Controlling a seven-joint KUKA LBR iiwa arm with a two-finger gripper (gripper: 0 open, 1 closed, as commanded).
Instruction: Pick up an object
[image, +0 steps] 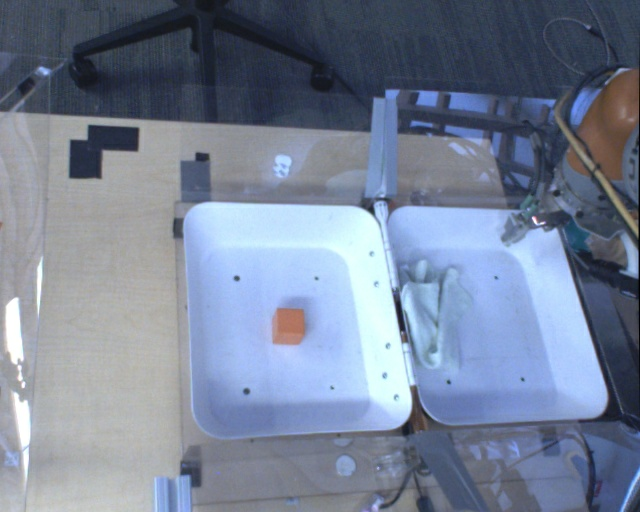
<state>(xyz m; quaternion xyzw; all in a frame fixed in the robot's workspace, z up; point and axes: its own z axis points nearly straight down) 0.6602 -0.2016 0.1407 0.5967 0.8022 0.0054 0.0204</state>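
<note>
Small orange cube (289, 326) sits mid left bin (215, 250); pale crumpled cloth (436, 315) at 9 o'clock in right bin (560, 380). Gripper (522, 228) at its 1 o'clock; can't tell its state.

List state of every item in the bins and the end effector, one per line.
Small orange cube: resting flat in the left white bin, apart from its walls.
Pale green crumpled cloth: lying bunched in the right white bin, against its left wall.
End effector: above the right bin's upper right corner, touching neither item.
</note>
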